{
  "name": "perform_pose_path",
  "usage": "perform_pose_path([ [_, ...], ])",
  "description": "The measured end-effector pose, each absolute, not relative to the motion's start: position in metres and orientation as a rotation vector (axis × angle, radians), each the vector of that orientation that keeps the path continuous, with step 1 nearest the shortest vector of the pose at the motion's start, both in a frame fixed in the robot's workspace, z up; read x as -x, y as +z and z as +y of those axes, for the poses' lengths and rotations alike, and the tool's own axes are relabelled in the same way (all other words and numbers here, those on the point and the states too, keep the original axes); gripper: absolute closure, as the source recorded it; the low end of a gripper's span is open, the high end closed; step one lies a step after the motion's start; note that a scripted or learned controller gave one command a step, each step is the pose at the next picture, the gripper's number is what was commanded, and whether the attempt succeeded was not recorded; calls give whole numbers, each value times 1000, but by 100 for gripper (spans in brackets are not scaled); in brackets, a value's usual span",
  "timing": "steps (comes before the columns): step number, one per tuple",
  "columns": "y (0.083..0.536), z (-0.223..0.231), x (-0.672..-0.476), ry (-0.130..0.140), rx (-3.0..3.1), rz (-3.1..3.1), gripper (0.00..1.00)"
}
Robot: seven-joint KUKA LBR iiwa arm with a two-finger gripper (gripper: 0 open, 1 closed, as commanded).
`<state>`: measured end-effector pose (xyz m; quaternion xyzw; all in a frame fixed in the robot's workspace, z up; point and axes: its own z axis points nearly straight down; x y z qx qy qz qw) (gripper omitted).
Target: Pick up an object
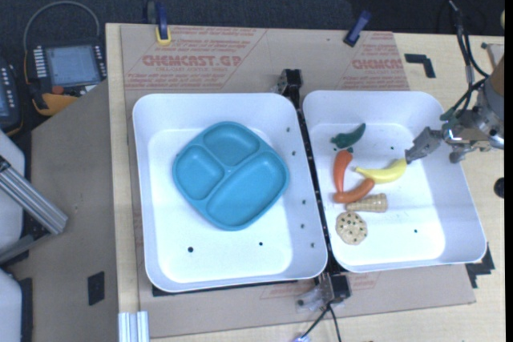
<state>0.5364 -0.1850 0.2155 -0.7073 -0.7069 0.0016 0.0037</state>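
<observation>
Pincer point(418, 148): at the right of the frame, over the right bin point(449, 248); its state cannot be told.
Banana point(383, 171): in the right bin, just beside the pincer tip.
Carrot point(343, 172): left of the banana.
Cookie point(351, 227): below them.
Blue plate point(231, 174): in the left bin point(160, 240).
</observation>
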Motion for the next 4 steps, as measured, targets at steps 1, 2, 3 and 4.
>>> perform_pose_path([
  [1,158,-184,-544,1,2221,-2220,0],
  [2,114,-183,-547,4,2217,-2218,0],
  [3,128,-183,-549,-1,2222,-2222,100],
  [4,192,-184,-550,-6,2227,-2228,100],
])
